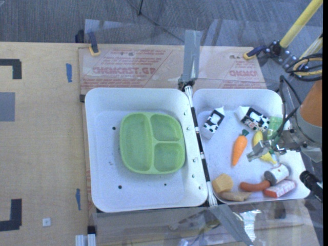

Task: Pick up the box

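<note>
Two black-and-white cow-patterned boxes lie in the right bin (292, 109): one (213, 122) near its left wall, the other (255, 119) near the back. A small red and white box (281, 189) lies at the bin's front right corner. My gripper (262, 150) reaches in from the right and hangs low over the middle right of this bin, above a yellow toy (267, 158). It is beside the orange carrot (239, 148), in front of the second cow box and apart from it. No box is seen in it.
The right bin also holds a red sausage (253, 186), a white can (277, 174), a bread-coloured piece (223, 182), another yellow piece (258, 137) and a green item (275, 124). A green divided plate (152, 142) lies in the left bin (102, 152).
</note>
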`<state>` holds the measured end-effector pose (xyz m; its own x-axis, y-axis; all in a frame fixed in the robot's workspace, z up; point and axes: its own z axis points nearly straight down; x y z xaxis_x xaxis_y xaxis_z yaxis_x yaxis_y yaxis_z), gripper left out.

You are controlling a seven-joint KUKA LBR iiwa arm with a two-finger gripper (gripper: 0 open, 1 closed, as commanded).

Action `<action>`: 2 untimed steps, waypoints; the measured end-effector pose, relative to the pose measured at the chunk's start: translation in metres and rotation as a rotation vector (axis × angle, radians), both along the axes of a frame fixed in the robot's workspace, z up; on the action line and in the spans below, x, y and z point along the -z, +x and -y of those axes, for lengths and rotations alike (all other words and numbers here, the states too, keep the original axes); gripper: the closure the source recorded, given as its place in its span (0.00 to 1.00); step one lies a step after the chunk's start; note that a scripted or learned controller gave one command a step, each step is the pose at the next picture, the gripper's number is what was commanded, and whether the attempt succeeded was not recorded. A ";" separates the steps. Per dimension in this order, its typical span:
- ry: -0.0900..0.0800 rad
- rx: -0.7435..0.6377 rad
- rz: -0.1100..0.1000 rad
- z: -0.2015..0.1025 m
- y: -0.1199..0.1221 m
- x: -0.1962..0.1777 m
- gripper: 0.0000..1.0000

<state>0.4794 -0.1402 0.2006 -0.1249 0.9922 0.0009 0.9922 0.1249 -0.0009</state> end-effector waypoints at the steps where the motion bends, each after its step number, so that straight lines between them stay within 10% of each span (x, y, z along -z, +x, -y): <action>1: -0.002 0.001 0.004 0.001 0.001 -0.010 1.00; 2: -0.002 -0.121 0.004 0.024 0.042 -0.070 1.00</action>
<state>0.5213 -0.1647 0.2710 -0.2433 0.9699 -0.0015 0.9699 0.2433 0.0026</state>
